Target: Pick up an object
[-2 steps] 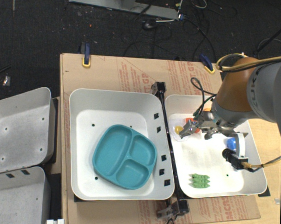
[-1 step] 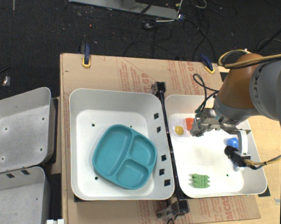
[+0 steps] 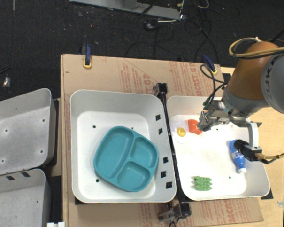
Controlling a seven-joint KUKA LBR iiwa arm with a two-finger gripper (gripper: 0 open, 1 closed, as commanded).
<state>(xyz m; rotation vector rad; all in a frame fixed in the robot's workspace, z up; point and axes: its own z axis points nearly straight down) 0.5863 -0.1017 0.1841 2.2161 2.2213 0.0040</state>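
Note:
In the right bin (image 3: pixel 251 186) my gripper (image 3: pixel 203 123) hangs low at the back left, right over an orange object (image 3: pixel 194 127) that pokes out beside it. A small yellow object (image 3: pixel 180 132) lies just left of the orange one. A blue bottle-like object (image 3: pixel 238 156) rests at the right side, and a green pea pod (image 3: pixel 202 183) lies near the front. Whether the orange object is between the fingers is hidden by the wrist.
The left bin (image 3: pixel 86 108) holds a teal divided plate (image 3: pixel 126 158). A black divider (image 3: pixel 167 135) runs between the bins. Cables trail from the arm over the right bin's back edge. Two spare white trays (image 3: pixel 19 129) lie at the far left.

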